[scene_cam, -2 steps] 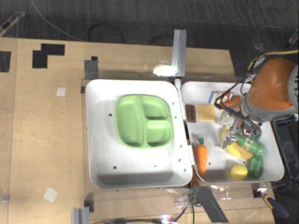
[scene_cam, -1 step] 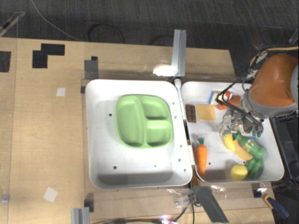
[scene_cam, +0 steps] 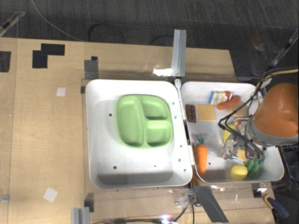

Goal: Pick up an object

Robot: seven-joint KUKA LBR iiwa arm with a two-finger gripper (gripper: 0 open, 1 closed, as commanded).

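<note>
Over the right bin (scene_cam: pixel 212 85) the hand (scene_cam: pixel 239 148) is lowered among the toys; its state cannot be told; a lemon (scene_cam: pixel 238 172) and carrot (scene_cam: pixel 201 157) are seen nearby; a green tray (scene_cam: pixel 142 120) is set in the left bin (scene_cam: pixel 100 139).

In the left bin (scene_cam: pixel 100 125), only the green tray (scene_cam: pixel 142 120) is taking up room, leaving bare floor around it. Toys are crowding the right bin (scene_cam: pixel 194 93): carrot (scene_cam: pixel 201 156), lemon (scene_cam: pixel 238 172), sausage (scene_cam: pixel 228 103), with the arm (scene_cam: pixel 279 113) overhanging its right half.
</note>
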